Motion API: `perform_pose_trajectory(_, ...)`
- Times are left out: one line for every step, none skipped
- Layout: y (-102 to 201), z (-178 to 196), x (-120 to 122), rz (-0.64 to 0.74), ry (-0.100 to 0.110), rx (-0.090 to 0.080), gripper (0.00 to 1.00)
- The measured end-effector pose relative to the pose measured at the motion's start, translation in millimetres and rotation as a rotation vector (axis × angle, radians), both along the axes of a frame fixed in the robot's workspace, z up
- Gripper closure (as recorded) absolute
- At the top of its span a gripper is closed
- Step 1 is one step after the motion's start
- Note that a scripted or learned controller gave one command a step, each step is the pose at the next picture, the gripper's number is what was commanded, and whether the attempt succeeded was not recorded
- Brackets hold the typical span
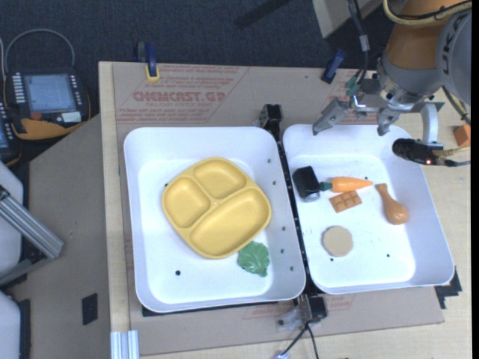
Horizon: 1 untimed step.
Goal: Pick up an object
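My gripper (356, 120) hangs over the far rim of the right bin (430, 234), its two grey fingers spread wide, open, with nothing between them. Below it in that bin lie a black block (305, 182), an orange carrot (349, 185), a small brown waffle piece (345, 201), a tan drumstick (391, 205) and a round beige cookie (337, 241). All of these rest on the bin floor, nearer the camera than the gripper.
The left bin (142, 223) holds a yellow divided plate (217, 206) and a green leafy piece (254, 259) by its near right corner. A black clamp (270, 116) sits at the far end of the ridge between the bins. A handheld control pendant (46, 99) lies far left.
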State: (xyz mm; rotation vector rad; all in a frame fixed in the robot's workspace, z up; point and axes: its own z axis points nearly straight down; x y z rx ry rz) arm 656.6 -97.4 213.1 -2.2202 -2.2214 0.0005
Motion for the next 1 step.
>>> perform_pose_trajectory(-0.4,-42.5,-1.2,-0.001,0.005,0.0,0.0)
